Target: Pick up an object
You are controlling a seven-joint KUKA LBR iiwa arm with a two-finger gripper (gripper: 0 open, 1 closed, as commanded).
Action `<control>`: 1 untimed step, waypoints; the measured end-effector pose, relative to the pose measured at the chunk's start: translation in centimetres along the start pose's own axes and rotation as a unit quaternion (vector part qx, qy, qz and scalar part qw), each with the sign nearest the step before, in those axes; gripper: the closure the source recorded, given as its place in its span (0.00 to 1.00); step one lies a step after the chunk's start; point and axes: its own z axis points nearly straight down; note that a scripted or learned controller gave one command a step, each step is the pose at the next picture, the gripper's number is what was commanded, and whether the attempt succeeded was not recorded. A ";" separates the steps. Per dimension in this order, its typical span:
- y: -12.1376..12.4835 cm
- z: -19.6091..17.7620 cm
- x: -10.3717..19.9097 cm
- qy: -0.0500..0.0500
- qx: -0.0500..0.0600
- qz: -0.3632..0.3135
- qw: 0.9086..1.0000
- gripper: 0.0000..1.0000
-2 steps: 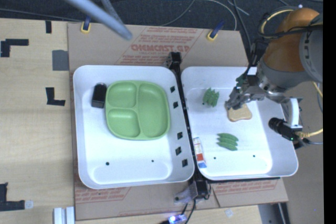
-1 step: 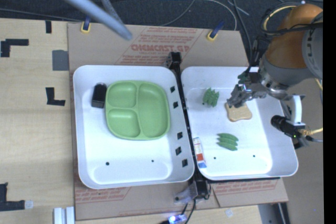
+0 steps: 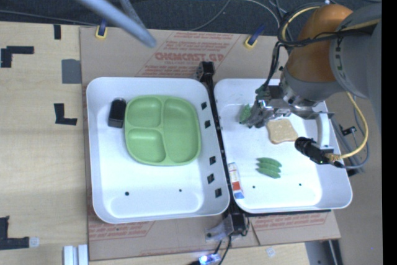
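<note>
Hovering low in the right bin (image 3: 335, 195), the gripper (image 3: 257, 113) sits over a small green object (image 3: 246, 113) near the divider — whether its fingers are apart I cannot tell — so it should centre before lifting.

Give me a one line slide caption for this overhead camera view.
Arm's tool low in right bin near toast and pea pod; green plate in left bin.
</note>
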 end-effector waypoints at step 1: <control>1.1 -1.3 5.8 0.000 0.000 -0.001 1.000 1.00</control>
